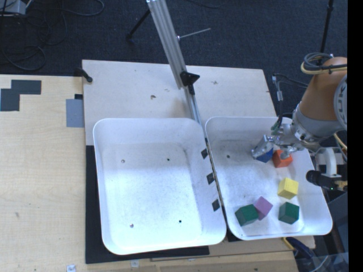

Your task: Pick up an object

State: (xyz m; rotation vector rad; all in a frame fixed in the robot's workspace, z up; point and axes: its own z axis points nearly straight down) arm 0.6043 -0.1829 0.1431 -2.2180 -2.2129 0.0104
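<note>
Scanning left to right: left white bin (108, 169) in the lower middle of the frame holds no blocks. Right white bin (227, 135) carries all candidates. Lower part of it: dark green block (247, 215) touching a purple block (263, 207); second green block (288, 212) just beside, apart; yellow block (288, 187) above those, standing alone.

Gripper (267, 150) sits low in the bin's upper right, over a blue block (264, 157) and an orange-red block (282, 160) that lie just beside each other.

Judgement: descent toward a grasp. To do well, centre on one block only; the blue and orange-red pair is crowded, so a closing could nudge one aside. Yellow would be the cleaner target.

Hard to read: jaws are a grey blur against the blocks; cannot tell whether wide, narrow or holding. Blue block partly covered. Arm cut off at the right of the frame.
</note>
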